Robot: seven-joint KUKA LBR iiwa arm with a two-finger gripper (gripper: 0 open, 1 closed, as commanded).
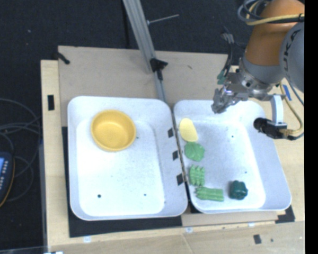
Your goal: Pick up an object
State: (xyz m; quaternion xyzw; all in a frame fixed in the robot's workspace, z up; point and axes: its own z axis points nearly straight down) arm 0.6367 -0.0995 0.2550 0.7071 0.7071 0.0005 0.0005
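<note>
- The arm [273,30] comes in from the right side, and its gripper [221,103] is above the far edge of the right bin [254,157].
- I cannot tell from this view whether the gripper is wide or narrow; nothing is seen in it.
- In the right bin, a pale yellow piece [188,130] lies near the left wall, well below the gripper.
- Just under it is a round green piece [194,152], then a ribbed green block [196,175].
- A long green piece [210,194] lies at the near edge, with a dark green lump [238,190] beside it.
- The left bin [122,189] holds a yellow bowl [113,130], upright.
</note>
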